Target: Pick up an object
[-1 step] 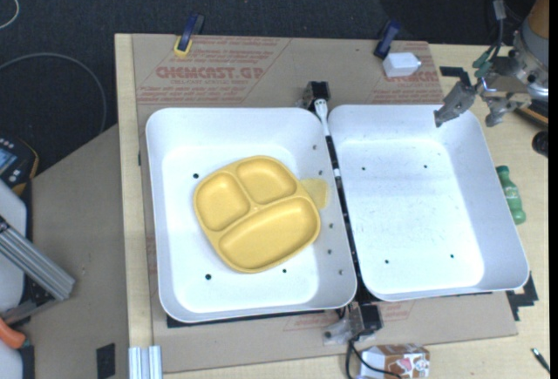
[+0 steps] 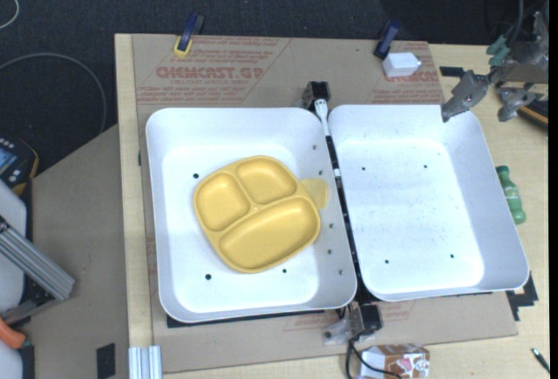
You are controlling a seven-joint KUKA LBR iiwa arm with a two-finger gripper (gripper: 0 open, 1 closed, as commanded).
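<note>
The yellow tray (image 2: pixel 256 212) lies in the left bin (image 2: pixel 166 194), long axis slanting toward the table's near edge. The claw (image 2: pixel 459 98), empty and slightly parted, hovers over the right bin's (image 2: pixel 418 194) far corner, well apart.

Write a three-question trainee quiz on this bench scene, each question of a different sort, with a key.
1. True or false: the yellow divided plate lies in the right bin.
2. Multiple choice: the gripper is seen A) over the plate, B) near the right bin's far right corner, C) over the left bin.
3. Fill in: the plate has ___ compartments.

Key: 1 false, it lies in the left bin. 2 B. 3 three.
</note>
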